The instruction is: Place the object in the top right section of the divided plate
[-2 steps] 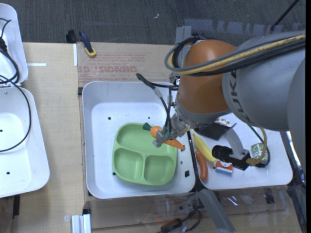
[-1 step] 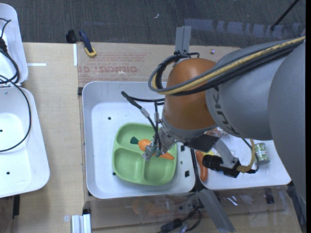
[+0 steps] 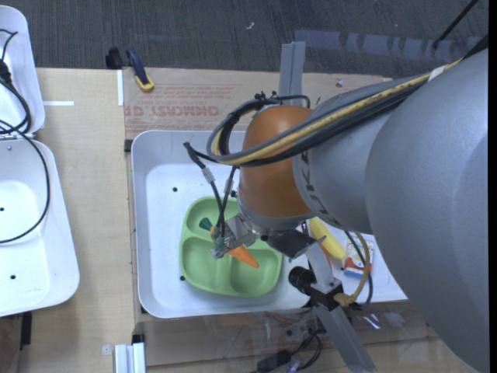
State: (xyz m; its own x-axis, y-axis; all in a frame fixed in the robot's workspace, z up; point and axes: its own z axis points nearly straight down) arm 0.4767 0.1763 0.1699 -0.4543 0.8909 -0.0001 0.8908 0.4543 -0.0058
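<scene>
Over the green divided plate [image 3: 203, 264], the pincer [image 3: 225, 247] grips an orange carrot [image 3: 245, 256].

The divided plate [image 3: 203, 264] looks like smooth green plastic with a soft sheen. The bin [image 3: 159, 208] around it is glossy white plastic. The counter [image 3: 85, 123] shows pale matt wood grain. The arm [image 3: 419, 177] has a smooth grey shell, its orange band [image 3: 272, 162] faintly glossy.
</scene>
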